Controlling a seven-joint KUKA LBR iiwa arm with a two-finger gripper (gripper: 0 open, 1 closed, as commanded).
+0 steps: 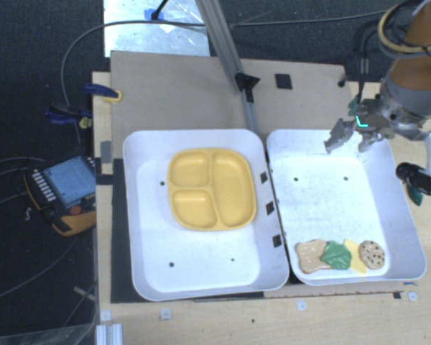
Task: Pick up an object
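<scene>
We note the two-finger gripper (pixel 352 139) spread apart, grasping nothing, above the right shallow white bin's (pixel 345 192) far edge, well apart from the round chocolate-chip cookie (pixel 372 253).

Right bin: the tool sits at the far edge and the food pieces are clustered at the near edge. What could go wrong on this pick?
1. The toast, green piece, yellow piece and cookie touch or overlap, so the tool may nudge neighbours or grab two.
2. They lie against the right bin's near wall; a finger could strike the rim.
3. They look flat, so the fingers may slide over them.
</scene>
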